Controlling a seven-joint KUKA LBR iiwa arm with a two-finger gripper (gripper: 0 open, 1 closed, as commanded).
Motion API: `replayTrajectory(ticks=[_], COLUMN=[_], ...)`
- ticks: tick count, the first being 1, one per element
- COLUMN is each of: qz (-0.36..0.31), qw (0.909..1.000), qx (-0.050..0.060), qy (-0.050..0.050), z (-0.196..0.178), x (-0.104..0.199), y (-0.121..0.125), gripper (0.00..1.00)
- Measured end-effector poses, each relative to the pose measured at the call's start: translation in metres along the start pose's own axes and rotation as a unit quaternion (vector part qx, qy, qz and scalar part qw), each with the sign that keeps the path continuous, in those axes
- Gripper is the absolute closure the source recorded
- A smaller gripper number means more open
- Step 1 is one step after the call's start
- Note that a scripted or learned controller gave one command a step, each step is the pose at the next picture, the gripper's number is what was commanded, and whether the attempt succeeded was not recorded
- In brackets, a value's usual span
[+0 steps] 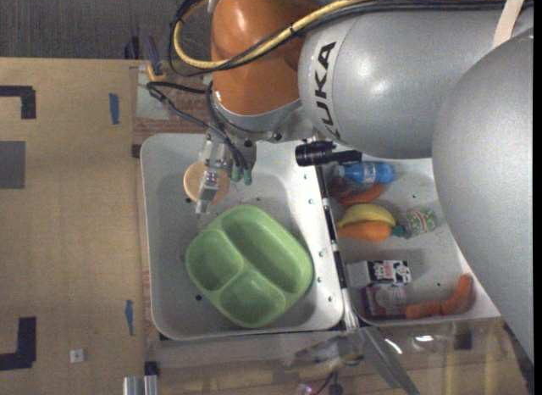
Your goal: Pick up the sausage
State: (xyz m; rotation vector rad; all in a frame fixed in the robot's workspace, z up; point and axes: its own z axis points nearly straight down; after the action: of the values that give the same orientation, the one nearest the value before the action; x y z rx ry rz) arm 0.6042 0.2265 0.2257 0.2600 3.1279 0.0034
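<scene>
- Sausage [440, 302] lies at the right bin's [440, 279] near edge, beside a milk carton [388, 273].
- Green plate [248, 264] fills the left bin's [161, 215] near half; bare floor along its left wall.
- Gripper [222, 175] hovers over a small orange cup [199, 183] in the far part; can't tell how the fingers are set.

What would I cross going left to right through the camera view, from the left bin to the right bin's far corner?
Hand over a round tan item → green divided plate → banana → milk carton → sausage.
</scene>
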Motion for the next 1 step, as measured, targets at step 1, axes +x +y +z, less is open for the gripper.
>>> replayTrajectory(ticks=[1], qz=[-0.119], qw=[0.9929], qx=[-0.001], qy=[-0.003], z=[-0.0399], x=[-0.0216], y=[-0.0398], gripper=[1.00])
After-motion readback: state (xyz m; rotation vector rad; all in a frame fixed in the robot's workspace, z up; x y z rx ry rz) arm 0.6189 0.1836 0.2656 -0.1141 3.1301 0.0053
